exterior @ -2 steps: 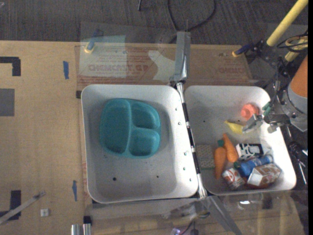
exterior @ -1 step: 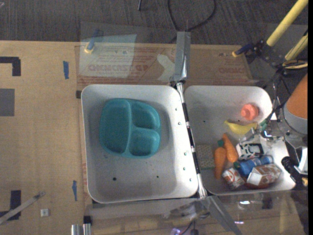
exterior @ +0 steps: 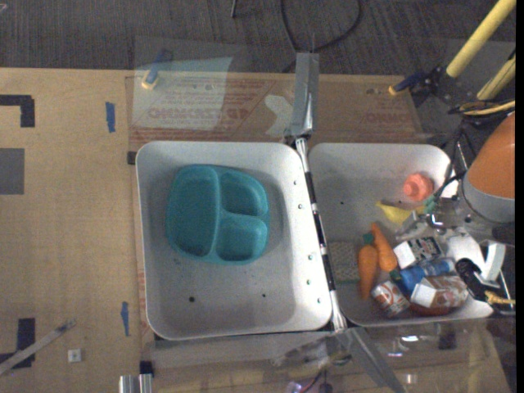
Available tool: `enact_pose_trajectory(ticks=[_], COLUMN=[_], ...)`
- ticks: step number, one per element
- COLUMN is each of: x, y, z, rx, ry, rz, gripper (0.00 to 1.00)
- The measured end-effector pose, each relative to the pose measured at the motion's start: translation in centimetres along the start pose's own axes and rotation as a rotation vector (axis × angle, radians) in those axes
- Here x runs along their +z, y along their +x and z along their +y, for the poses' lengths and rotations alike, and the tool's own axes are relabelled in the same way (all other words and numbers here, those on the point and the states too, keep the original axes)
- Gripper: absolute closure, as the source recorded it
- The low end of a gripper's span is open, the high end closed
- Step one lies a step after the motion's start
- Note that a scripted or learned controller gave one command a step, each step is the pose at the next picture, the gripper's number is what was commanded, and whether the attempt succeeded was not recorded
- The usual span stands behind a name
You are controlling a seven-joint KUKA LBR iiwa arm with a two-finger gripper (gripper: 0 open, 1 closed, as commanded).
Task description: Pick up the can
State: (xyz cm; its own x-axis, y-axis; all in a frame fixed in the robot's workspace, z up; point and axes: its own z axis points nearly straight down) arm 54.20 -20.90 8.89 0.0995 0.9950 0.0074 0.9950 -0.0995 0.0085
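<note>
The left bin [exterior: 155, 301] is occupied by a teal plate [exterior: 217, 213]. The gripper [exterior: 440, 219] is found over clutter in the right bin [exterior: 352, 170]; its opening cannot be told. The can [exterior: 390, 298] is lodged at that bin's near rim, beside a carrot [exterior: 368, 270].

The left bin [exterior: 221, 297] and right bin [exterior: 352, 187] are sitting side by side on the bench [exterior: 65, 244]. A divided plate [exterior: 217, 214] is lying in the left one, toward its far side. The can [exterior: 390, 298] is lying at the right bin's near edge, just right of a carrot [exterior: 368, 270].
</note>
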Motion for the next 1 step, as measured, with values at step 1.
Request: enact_pose_trajectory(ticks=[1], x=[0.08], y=[2.23], z=[-0.57], rx=[0.27], ry=[0.001], rz=[-0.01], gripper=[0.0])
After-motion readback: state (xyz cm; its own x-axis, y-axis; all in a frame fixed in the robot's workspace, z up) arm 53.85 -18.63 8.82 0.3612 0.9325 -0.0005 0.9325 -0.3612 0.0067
